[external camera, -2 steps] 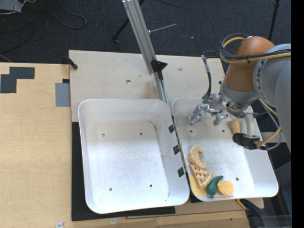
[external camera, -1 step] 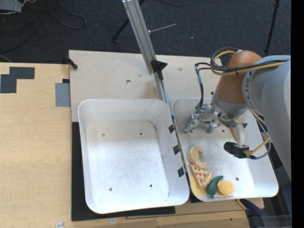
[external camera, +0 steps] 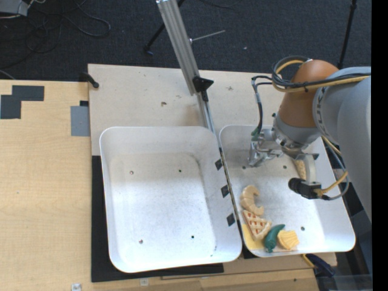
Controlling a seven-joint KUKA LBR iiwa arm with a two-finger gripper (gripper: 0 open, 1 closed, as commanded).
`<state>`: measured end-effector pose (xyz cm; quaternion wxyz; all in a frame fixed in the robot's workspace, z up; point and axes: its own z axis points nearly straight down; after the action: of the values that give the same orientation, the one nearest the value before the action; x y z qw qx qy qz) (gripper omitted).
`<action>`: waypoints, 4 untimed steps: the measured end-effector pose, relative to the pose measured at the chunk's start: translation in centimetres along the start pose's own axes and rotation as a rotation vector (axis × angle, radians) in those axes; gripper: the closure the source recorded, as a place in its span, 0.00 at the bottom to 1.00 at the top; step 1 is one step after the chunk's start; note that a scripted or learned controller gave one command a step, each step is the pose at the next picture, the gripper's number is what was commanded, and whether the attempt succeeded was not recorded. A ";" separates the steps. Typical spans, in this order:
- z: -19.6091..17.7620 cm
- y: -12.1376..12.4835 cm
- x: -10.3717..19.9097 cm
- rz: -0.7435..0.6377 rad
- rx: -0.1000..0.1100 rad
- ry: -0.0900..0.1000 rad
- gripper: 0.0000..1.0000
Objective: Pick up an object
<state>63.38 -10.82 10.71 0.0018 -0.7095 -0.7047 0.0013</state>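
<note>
Claw point(external camera: 259, 155) mid right bin point(external camera: 339, 238); toys point(external camera: 262, 223) crowd front-left edge.

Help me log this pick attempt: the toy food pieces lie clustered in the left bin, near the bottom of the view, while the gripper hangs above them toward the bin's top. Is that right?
Not quite: the camera view shows the toy food pieces clustered in the right bin, not the left bin. The rest stands: they lie near the bottom, and the gripper hangs toward that bin's top.

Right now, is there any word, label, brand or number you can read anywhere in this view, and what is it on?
None: no readable text in this view.
The white bins carry dark specks, no lettering.
The toys by the right bin's front edge show no labels.
The arm shows no legible brand mark.
</note>
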 end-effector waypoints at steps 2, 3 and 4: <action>-11.6 0.3 -0.7 -0.005 -0.008 -0.001 1.00; -11.9 -0.5 4.7 -0.011 -0.001 0.002 1.00; -11.0 -2.4 9.1 -0.010 0.002 0.001 1.00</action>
<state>61.14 -1.76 21.76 0.0028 -0.7059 -0.7083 0.0014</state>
